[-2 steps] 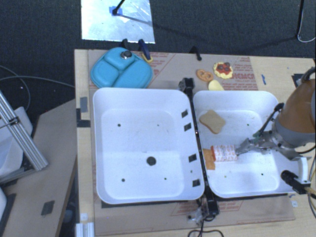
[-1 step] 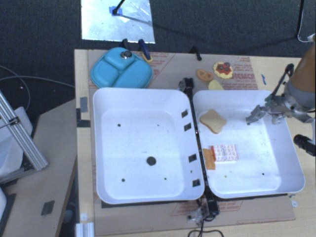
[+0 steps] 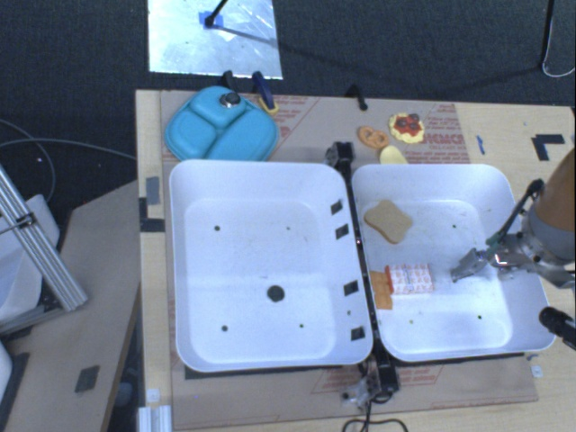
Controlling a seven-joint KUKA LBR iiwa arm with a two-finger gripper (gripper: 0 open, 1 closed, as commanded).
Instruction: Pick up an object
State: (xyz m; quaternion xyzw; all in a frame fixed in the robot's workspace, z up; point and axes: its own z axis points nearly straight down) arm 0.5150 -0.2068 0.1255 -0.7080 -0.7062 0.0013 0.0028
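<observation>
We see the tool [image 3: 474, 265] just right of the flat red-and-white printed packet [image 3: 411, 280]; its opening we cannot tell. We should centre over the packet before descending.

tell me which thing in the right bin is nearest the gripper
The red-and-white packet, lying just left of the gripper; the toast slice sits farther up the bin.

arm [image 3: 556, 232] cut off at right edge
</observation>
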